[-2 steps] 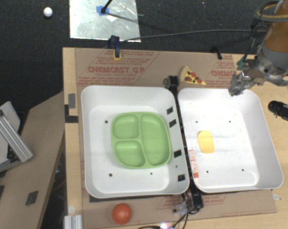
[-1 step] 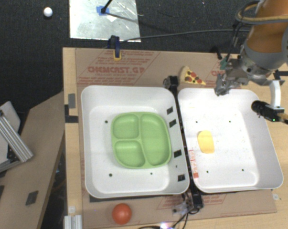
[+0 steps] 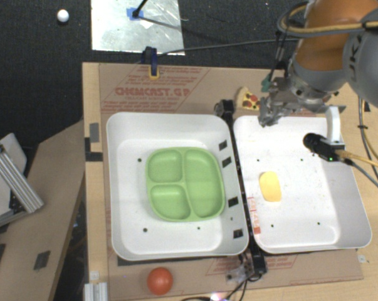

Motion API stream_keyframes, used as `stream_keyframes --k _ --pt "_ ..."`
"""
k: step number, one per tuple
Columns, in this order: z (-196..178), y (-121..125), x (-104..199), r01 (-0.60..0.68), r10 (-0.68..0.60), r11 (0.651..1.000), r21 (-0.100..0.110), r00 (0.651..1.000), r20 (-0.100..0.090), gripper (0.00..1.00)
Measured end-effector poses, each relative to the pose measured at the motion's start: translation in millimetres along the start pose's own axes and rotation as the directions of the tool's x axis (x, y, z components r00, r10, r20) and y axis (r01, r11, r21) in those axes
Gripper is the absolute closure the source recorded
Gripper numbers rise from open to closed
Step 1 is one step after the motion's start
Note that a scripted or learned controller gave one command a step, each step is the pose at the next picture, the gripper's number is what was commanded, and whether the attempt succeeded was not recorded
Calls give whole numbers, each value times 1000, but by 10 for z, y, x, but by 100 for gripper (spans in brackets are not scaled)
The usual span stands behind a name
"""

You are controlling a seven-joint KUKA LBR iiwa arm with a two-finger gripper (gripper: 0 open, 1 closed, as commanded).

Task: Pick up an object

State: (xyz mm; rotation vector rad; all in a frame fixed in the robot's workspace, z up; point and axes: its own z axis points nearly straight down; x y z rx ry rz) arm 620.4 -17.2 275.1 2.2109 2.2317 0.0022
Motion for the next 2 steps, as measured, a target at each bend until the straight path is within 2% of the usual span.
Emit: stream_keyframes --k 1,2 --pt "120 -108 502 0 0 1000 1 1000 -1 100" --pt "220 -33 933 0 0 1000 -1 1000 -1 100"
